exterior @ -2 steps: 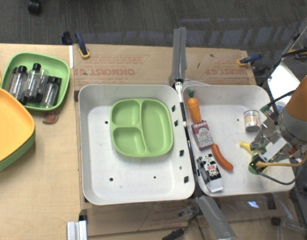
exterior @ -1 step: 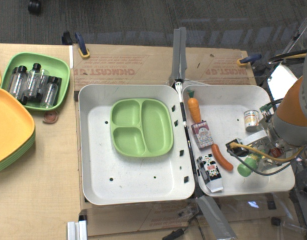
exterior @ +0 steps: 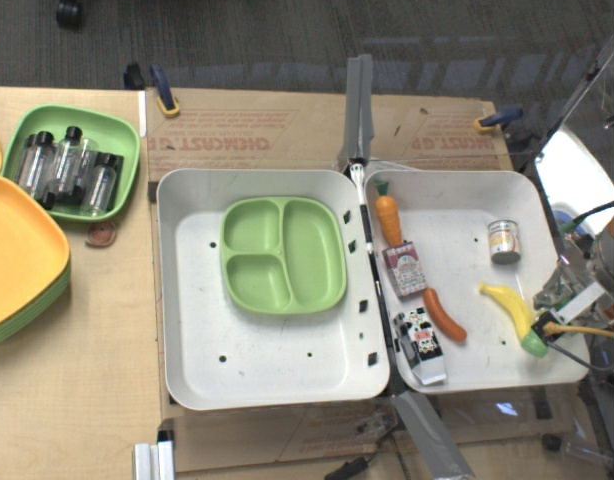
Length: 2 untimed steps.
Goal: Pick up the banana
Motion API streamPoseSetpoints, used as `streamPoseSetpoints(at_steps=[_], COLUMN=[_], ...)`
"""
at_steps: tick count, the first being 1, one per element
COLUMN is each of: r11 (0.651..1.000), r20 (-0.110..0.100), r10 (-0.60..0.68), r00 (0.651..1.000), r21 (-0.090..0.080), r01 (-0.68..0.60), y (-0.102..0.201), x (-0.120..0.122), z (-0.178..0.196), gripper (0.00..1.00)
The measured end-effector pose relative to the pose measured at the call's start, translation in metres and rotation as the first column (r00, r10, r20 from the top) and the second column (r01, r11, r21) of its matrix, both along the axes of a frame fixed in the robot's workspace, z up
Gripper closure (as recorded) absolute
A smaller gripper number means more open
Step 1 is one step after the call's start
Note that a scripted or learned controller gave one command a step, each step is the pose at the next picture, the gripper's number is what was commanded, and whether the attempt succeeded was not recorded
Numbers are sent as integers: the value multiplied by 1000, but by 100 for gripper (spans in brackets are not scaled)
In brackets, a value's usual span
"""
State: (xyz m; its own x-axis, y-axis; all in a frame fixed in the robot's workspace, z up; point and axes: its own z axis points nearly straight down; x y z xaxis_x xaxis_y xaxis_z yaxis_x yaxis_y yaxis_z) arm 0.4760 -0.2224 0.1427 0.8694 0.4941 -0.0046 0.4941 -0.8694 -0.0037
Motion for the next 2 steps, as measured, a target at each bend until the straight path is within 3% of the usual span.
streamPoseSetpoints(at_steps=[1, 2], r11=[995, 960], r20=[-1, 0], r10=[-100, -279], r00=[995, 960], r21=[0, -2], r01=[100, 279], y=[91, 111], x=[16, 3], z=[-4, 10], gripper=[100, 100])
